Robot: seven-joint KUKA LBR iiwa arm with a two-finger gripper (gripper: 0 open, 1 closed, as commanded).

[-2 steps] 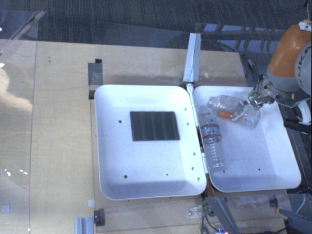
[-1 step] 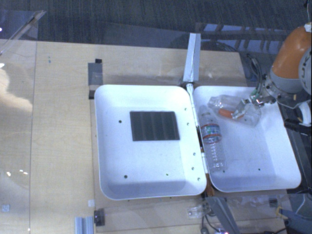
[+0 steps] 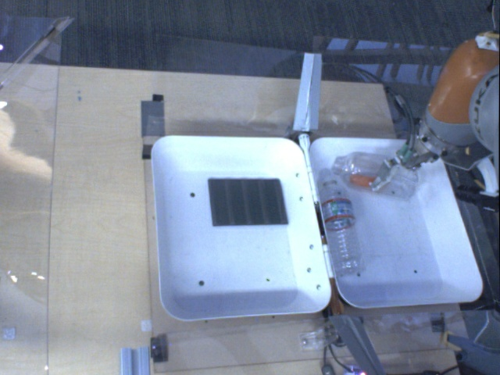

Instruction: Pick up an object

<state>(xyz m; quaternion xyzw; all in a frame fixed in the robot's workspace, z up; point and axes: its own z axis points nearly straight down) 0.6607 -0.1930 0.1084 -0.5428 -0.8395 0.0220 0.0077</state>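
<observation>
In the right bin (image 3: 437, 264) a clear plastic bottle (image 3: 341, 226) with a coloured label lies along the left wall. A crumpled clear plastic item with an orange part (image 3: 361, 173) rests near the bin's far edge. My gripper (image 3: 403, 165) hangs low over the far right part of this bin, just right of the crumpled item and close to or touching its edge. Clear plastic blurs the tip, so contact is unclear. The left bin (image 3: 180, 272) holds a flat dark ribbed rectangle (image 3: 248, 201).
The grey arm with its orange band (image 3: 462, 80) comes in from the upper right. A metal bar (image 3: 307, 92) stands behind the gap between the bins. A glass panel (image 3: 27, 170) covers the bench's left side. Cables lie along the front edge (image 3: 351, 350).
</observation>
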